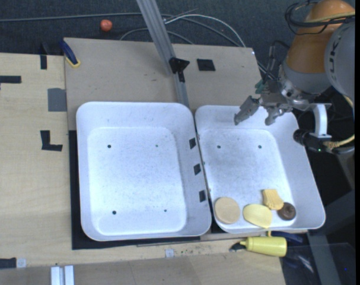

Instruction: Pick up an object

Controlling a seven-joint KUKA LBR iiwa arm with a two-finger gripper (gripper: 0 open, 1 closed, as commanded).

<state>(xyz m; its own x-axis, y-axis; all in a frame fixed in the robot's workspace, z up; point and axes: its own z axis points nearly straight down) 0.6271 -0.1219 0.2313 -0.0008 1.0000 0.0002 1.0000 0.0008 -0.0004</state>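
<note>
My gripper [257, 117] hangs over the far edge of the right bin [245, 159], its two fingers spread apart with nothing between them. The objects lie at the opposite, near end of that bin: a round tan disc [227, 209], a pale yellow oval piece [257, 215], a small orange-yellow chunk [272, 198] and a small dark brown round piece [287, 211]. All of them are well away from the gripper.
The left bin [135, 168] sits beside the right one. A yellow tool [264, 245] lies on the bench just in front of the right bin. A grey metal pole [162, 40] slants down to the bins' far junction. A small orange ball [106, 24] rests far back.
</note>
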